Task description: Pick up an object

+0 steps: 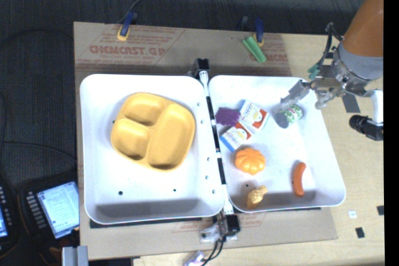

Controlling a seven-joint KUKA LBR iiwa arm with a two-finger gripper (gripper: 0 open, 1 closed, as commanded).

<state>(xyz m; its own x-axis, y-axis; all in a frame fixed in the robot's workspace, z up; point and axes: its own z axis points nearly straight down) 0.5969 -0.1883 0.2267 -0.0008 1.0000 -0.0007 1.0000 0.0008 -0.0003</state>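
The claw [292,101] hangs over the right bin [324,152], just above a small green-and-white object [292,113], possibly touching it. Nearby lie a pumpkin [250,159] and sausage [298,178]; a yellow tray [153,130] fills the left bin [100,184].

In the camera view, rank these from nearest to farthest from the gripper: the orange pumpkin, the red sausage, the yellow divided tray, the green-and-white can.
Measured from the gripper, over the right bin's upper right:
1. Green-and-white can, just below the fingers.
2. Orange pumpkin, mid right bin, and red sausage, by its lower right edge: too close to call.
3. Yellow divided tray, in the left bin.

Bare floor between pumpkin [250,160] and sausage [298,178]
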